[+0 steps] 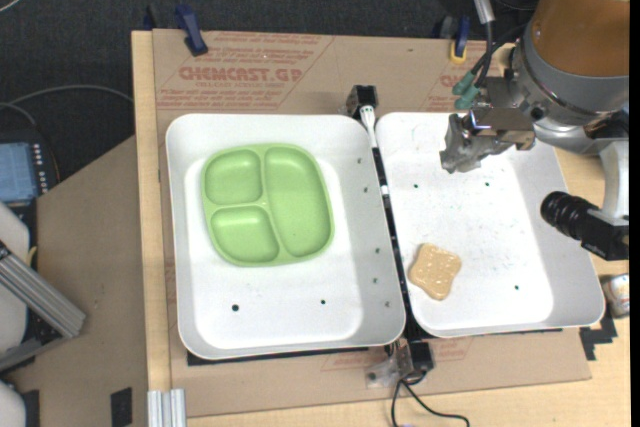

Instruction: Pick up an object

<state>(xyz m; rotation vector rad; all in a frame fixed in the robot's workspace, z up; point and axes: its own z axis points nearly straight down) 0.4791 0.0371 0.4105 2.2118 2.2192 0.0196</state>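
I am seeing the tool [462, 157] hanging at the upper right bin's [520, 310] top; its grip I cannot tell. The tan toast-shaped piece [435, 271] is lying lower centre there, well apart.

The arm [585, 10] is cut off by the picture's top and right edges, at about two o'clock. The gripper [463, 153] is small and dark, so its tips are too hard to make out. The right bin [520, 300] has its three o'clock rim partly hidden behind a black part [585, 220].
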